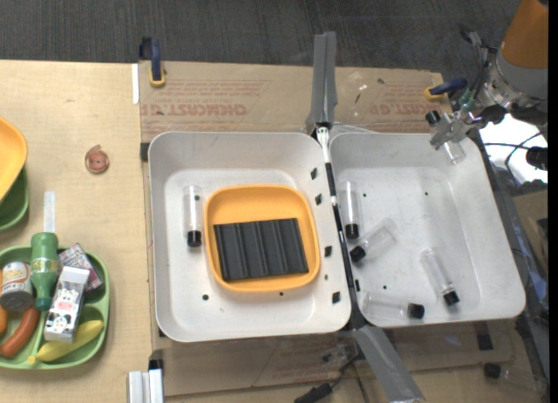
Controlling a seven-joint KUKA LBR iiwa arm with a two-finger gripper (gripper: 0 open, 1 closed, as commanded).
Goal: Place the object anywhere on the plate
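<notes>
An orange plate [261, 198] lies in the left bin [170, 305], and a black ridged slab [261, 249] rests on it. A clear tube with a black cap [192, 215] lies just left of the plate. The gripper [451, 137] hangs over the far right corner of the right bin [488, 218], well away from the plate. Something small and pale [454, 152] shows at its tip, too blurred to identify. In the right bin lie several clear capped tubes: one by the left wall [349, 209], one near the middle [375, 240], one toward the front right [438, 276].
Another tube [397, 310] lies at the right bin's front wall. A grey divider bar [324, 78] runs between the bins at the back. On the wooden bench to the left stands a green tray of toy food [52, 314]. Cables [523, 153] hang beside the arm.
</notes>
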